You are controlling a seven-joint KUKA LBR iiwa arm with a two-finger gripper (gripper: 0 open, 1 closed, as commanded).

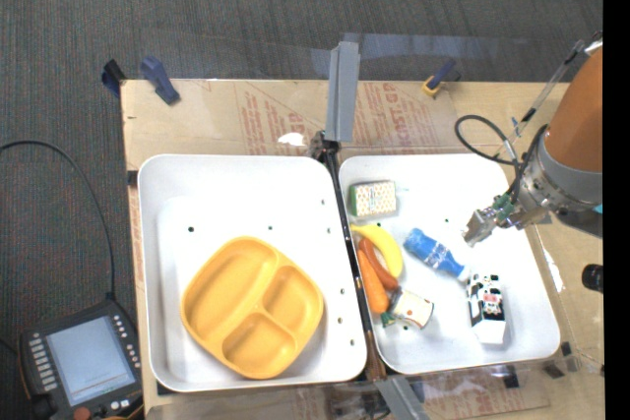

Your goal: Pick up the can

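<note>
The blue can (434, 254) is lying on its side in the right bin (448, 174), just beside the banana (385, 248). The gripper (479, 228) is hovering nearby; finger state undeterminable.

Even, bright overhead light is washing both white bins (157, 211), nearly blowing out their floors. Shadows are staying soft and short. The whole view is looking slightly soft and grainy, with the dark carpet (197, 5) reading muddy.
</note>
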